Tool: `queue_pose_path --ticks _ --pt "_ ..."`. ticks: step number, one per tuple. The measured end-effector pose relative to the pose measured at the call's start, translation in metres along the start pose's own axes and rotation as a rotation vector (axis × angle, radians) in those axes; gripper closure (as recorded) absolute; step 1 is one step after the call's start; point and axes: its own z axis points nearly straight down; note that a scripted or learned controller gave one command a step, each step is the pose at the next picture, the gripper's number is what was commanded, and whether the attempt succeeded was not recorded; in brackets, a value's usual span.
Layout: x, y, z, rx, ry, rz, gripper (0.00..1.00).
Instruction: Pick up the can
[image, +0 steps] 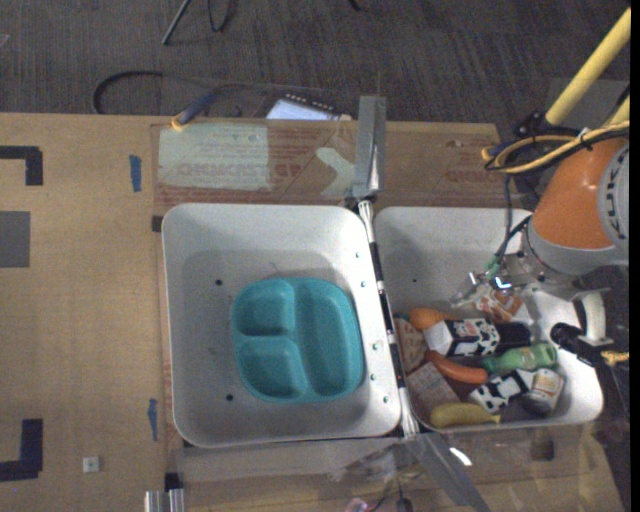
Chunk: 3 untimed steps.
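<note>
The gripper (497, 283) is hovering over the right bin (420, 240) clutter, its grip impossible to judge, so lifting the can is still looking undone.

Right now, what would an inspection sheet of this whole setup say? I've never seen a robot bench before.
Surface: wooden bench bearing two shallow white bins, left bin and right bin.
Job's things: no can clearly made out in the pile; too small to tell.
Clutter: teal divided tray in the left bin; in the right bin a heap including a banana, a green bottle and cow-patterned cartons.
Grippers: gripper low over the right bin's pile; arm comes in from the right.
Cables: yellow cables by the arm; black loop on the floor.
Surroundings: grey carpet.
</note>
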Motion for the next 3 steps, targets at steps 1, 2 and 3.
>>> queue_pose_path --ticks 1,2,3 --pt "0.062 -0.023 0.0 -0.003 0.002 0.053 0.0" --pt "0.063 -0.019 -0.012 -0.013 0.004 0.054 1.0" --pt "-0.02 -0.018 -0.152 0.014 0.01 -0.044 1.0"
